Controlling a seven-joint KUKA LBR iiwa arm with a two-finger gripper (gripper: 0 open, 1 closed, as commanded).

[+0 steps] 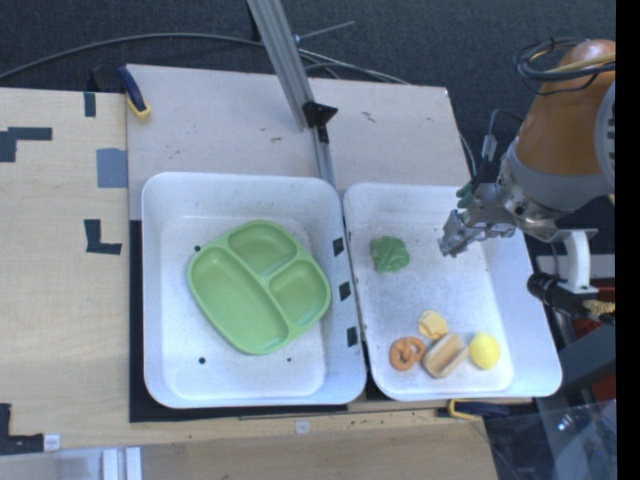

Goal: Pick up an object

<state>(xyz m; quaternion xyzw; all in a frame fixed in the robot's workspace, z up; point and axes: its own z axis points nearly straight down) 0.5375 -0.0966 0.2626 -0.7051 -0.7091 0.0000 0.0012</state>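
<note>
The gripper (458, 240) hangs over the right bin (520, 298) beside the green lump (389, 254), nothing visibly held, likely lining up a grab.

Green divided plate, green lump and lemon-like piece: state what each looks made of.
Green divided plate: likely moulded plastic, smooth, with a soft sheen on its rims and one even colour. Green lump: matte and bumpy, perhaps rubbery or plastic toy food; too small to tell. Lemon-like piece: smooth, bright yellow, probably plastic. Right bin: white with fine speckles, possibly foam or plastic.
</note>
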